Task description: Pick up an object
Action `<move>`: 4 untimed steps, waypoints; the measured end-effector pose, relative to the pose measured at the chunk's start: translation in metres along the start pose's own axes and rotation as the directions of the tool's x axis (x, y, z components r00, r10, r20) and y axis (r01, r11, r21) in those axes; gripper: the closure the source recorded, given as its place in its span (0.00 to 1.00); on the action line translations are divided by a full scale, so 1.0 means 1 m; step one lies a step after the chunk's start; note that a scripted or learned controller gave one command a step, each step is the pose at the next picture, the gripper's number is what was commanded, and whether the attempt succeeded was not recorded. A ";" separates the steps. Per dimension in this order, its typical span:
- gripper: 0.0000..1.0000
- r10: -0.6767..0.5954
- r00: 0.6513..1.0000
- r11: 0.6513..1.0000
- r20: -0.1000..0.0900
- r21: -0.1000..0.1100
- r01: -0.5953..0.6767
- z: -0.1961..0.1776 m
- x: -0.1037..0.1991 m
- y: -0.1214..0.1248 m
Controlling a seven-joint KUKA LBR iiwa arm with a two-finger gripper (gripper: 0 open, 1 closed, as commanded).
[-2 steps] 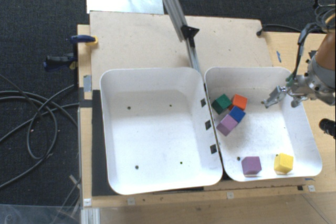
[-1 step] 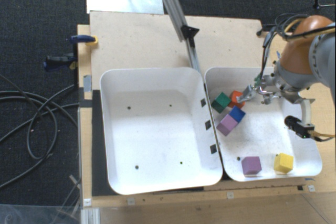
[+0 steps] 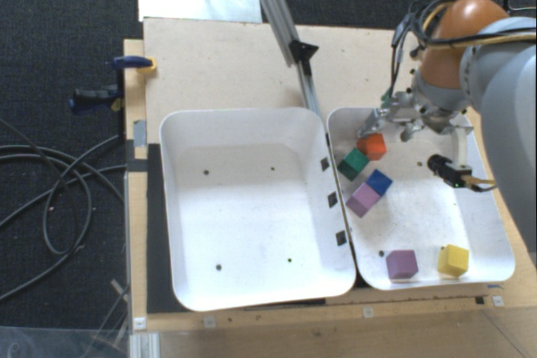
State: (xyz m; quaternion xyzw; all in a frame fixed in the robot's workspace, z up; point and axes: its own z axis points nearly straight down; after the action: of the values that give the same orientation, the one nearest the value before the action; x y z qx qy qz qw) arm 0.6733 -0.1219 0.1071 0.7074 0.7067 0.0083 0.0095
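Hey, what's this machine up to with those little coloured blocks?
A grey robot arm with an orange band reaches in from the right over the right-hand white bin. Its gripper hangs at the bin's far end, right beside an orange block. Nothing is visibly lifted yet. A green block, a blue block, two purple blocks and a yellow block lie on the bin floor.

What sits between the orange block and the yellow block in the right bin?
In the camera view, the blue block lies roughly on the line from the orange block to the yellow block; past it, bare bin floor.
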 end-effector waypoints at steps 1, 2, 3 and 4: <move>0.00 -0.007 1.000 1.000 -0.002 -0.007 0.007 0.002 0.022 -0.011; 1.00 -0.010 1.000 1.000 0.000 0.019 0.010 0.004 0.021 -0.018; 1.00 -0.014 1.000 1.000 -0.004 0.014 0.014 -0.089 0.097 0.014; 1.00 -0.011 1.000 1.000 -0.003 0.017 0.011 -0.153 0.123 0.007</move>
State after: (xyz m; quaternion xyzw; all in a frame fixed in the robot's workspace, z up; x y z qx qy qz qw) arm 0.6769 0.0011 0.2600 0.7037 0.7105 0.0035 0.0024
